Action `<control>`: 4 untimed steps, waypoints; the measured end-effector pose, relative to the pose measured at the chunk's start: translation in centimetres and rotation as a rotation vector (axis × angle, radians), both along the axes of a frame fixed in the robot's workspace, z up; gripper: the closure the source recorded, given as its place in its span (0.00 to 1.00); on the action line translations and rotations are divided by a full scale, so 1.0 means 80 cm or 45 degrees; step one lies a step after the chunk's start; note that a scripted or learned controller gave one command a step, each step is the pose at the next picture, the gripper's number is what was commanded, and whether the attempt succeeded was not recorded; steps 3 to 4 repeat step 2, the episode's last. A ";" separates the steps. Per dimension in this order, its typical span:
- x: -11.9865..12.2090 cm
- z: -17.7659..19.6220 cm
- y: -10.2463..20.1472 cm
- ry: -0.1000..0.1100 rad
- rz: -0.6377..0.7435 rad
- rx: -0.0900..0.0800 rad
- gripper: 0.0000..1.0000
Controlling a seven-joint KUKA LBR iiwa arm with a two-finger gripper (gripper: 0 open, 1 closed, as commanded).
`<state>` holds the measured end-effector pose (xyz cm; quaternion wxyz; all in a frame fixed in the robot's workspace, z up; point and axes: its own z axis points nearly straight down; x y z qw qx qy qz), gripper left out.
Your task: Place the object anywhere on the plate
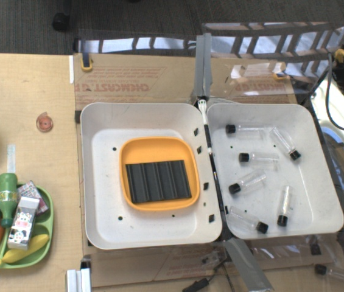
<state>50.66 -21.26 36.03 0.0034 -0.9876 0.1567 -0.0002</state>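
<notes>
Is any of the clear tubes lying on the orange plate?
No, the clear tubes all lie in the right bin; the orange plate carries a dark ridged block.

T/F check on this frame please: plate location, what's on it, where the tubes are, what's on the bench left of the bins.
1. The orange plate sits in the left bin. True.
2. The plate is bare. False: a dark ribbed block lies on it.
3. The clear black-capped tubes are all in the right bin. True.
4. The tubes stand upright in a rack. False: they lie loose on their sides, scattered.
5. A green tray of toy food sits on the bench left of the bins. True.
</notes>
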 end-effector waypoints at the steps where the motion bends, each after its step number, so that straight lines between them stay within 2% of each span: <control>1: 0.012 0.018 -0.010 -0.002 0.148 0.002 0.00; 2: 0.030 -0.001 -0.009 -0.003 0.148 0.002 0.00; 4: 0.030 -0.001 -0.009 -0.003 0.148 0.002 0.00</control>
